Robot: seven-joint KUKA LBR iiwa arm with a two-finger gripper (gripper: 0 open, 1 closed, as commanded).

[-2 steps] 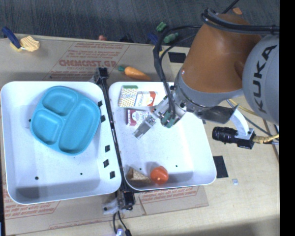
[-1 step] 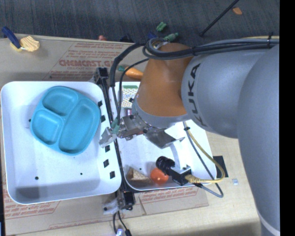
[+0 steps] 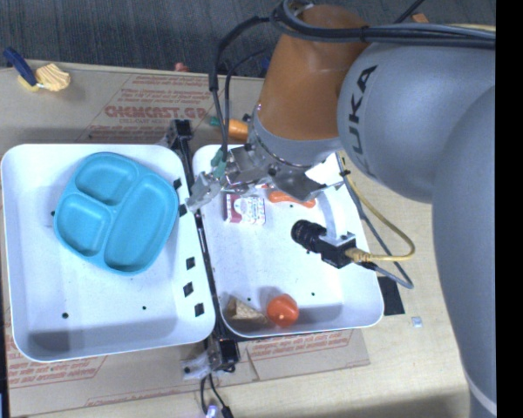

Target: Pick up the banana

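Banana location cannot be told. Gripper [image 3: 211, 184] hangs over right bin's [image 3: 366, 307] far-left corner; whether its fingers are spread cannot be told. Orange ball [image 3: 282, 309] lies at that bin's near wall.

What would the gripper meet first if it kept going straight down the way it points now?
Probably the small red-and-white packet on the right bin's floor, just below the gripper. Depth is hard to judge from this slanted view, so it could land on bare floor beside it.

Dark grey carpeted floor [image 3: 96, 11], brown printed cardboard sheet [image 3: 139, 103] covering the bench, even overhead light
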